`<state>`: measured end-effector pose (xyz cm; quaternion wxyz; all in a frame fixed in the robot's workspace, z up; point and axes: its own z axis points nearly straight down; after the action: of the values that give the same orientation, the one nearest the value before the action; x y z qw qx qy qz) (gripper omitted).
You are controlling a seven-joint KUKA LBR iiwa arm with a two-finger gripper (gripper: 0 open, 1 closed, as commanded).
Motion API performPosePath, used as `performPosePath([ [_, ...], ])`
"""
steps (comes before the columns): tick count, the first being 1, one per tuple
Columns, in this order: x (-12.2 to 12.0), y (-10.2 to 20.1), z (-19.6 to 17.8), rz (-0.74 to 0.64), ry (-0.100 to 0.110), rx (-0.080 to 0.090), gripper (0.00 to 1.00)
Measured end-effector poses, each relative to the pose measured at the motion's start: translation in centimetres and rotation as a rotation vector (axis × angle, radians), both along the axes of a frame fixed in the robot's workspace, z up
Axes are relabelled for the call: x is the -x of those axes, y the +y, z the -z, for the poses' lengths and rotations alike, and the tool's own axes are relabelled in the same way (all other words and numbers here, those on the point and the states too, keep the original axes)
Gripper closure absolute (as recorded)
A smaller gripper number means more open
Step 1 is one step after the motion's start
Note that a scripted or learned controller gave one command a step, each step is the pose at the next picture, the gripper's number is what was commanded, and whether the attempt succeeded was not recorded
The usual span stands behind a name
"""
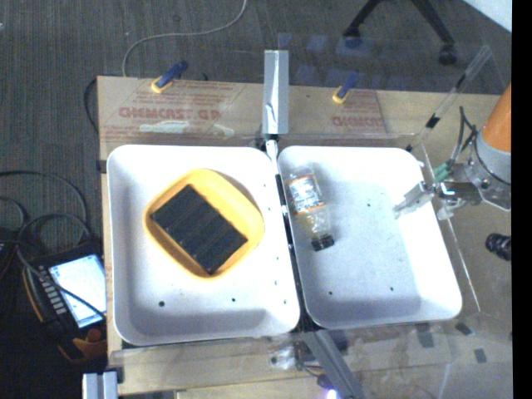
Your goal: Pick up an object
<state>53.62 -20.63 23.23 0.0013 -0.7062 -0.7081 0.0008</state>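
Note:
A small clear plastic bottle with a white label and a black cap lies on its side in the right bin, close to that bin's left wall. In the left bin sits a yellow dish with a black ridged pad on it. My gripper hangs over the right bin's right edge, well to the right of the bottle and apart from it. Nothing shows in its grasp.
A metal bar stands at the back between the two bins. Two blue-and-yellow clamps hold the board behind them. A tablet and cables lie on the floor at the left, and an office chair base stands at the back.

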Motion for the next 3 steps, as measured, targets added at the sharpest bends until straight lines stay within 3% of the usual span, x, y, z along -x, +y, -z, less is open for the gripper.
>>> performPosePath([
  [1, 0.3, -1.35, -7.43, -0.015, -0.002, 0.002, 0.0],
  [2, 0.16, -1.27, -8.23, -0.018, 0.0, 0.003, 1.0],
  [3, 0.16, -1.27, -8.23, -0.018, 0.0, 0.003, 0.0],
])
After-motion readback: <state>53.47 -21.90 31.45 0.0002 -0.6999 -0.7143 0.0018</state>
